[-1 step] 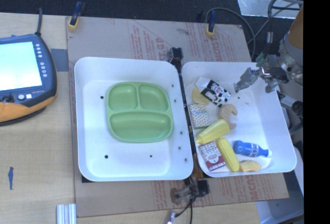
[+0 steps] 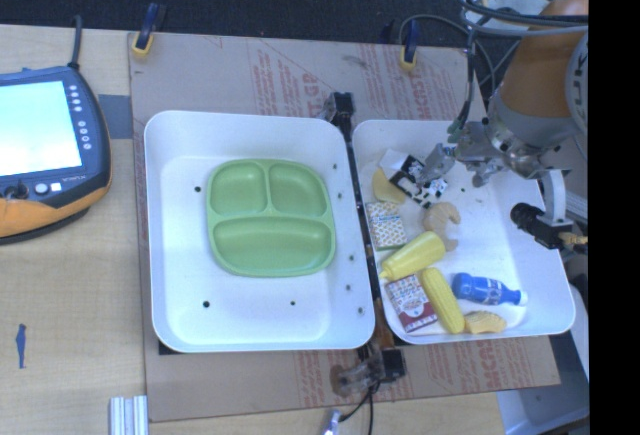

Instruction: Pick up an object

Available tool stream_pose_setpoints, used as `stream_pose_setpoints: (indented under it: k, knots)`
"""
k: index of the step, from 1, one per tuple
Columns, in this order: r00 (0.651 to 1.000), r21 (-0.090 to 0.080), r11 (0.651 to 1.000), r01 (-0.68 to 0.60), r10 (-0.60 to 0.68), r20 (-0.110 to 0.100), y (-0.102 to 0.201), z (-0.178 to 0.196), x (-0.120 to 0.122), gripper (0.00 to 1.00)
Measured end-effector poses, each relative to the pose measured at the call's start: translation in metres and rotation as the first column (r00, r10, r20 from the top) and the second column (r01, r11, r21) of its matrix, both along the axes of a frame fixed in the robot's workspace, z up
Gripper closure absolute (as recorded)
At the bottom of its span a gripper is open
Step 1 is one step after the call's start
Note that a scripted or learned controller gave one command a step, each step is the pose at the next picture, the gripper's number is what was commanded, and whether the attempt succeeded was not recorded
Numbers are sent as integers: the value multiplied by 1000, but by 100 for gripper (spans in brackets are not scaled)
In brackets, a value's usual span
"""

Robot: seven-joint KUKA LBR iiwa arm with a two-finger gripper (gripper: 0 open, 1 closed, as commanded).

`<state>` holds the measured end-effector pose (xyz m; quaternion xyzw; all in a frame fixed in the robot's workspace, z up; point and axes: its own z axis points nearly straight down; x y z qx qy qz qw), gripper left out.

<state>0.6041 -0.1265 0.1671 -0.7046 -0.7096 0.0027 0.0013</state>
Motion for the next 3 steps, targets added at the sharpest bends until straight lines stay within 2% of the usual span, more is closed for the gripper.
stream_pose_setpoints:
  k: [1, 2, 3]
  knots:
    - [1000, 1, 1000, -3, 3, 0, 3, -72, 39, 0]
    - [1000, 1, 1000, -5, 5, -9, 2, -63, 37, 100]
    - [1000, 0, 1000, 3, -3, -1, 81, 25, 9, 100]
